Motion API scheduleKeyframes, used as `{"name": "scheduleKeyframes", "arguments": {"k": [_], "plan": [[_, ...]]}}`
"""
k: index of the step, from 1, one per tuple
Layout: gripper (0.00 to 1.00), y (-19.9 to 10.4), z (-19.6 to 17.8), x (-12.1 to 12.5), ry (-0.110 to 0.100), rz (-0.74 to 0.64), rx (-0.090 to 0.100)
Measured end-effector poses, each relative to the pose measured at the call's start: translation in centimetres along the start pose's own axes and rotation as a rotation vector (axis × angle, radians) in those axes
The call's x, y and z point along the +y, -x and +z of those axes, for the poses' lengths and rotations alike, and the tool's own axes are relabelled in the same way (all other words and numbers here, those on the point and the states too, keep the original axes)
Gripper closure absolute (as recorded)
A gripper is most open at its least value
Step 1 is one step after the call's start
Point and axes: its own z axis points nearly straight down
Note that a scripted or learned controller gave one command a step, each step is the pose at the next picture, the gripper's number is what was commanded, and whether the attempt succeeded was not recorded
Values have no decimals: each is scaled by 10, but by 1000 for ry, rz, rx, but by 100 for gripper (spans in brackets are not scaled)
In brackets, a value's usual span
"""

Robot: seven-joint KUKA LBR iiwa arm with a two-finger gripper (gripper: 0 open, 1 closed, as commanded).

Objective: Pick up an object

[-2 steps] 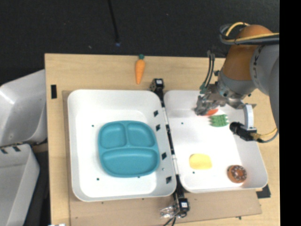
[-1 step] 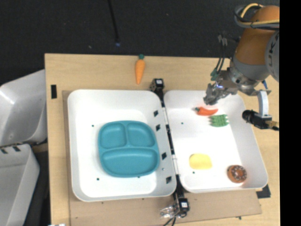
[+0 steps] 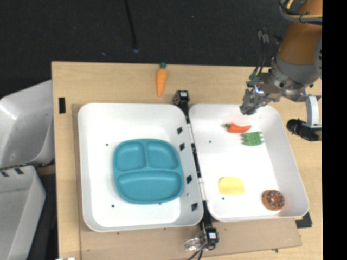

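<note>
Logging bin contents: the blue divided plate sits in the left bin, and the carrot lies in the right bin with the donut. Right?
Not quite. The carrot lies on the bench behind the bins, as the camera view shows. The plate is in the left bin; the donut is in the right bin.

We're in a robotics lab: left of the gripper (image 3: pixel 250 106), two white bins (image 3: pixel 92 145) clipped together on a plywood bench (image 3: pixel 108 75), black backdrop behind, toy food scattered just below it.

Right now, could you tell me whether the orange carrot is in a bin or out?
Out. The carrot lies on the bare wooden bench, beyond the left bin.
</note>
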Motion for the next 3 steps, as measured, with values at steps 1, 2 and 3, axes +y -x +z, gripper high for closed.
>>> {"name": "scheduleKeyframes", "arguments": {"k": [1, 2, 3], "plan": [[100, -42, 0, -2, -5, -3, 2], [100, -87, 3, -8, -5, -3, 2], [100, -136, 4, -15, -6, -4, 2]]}}
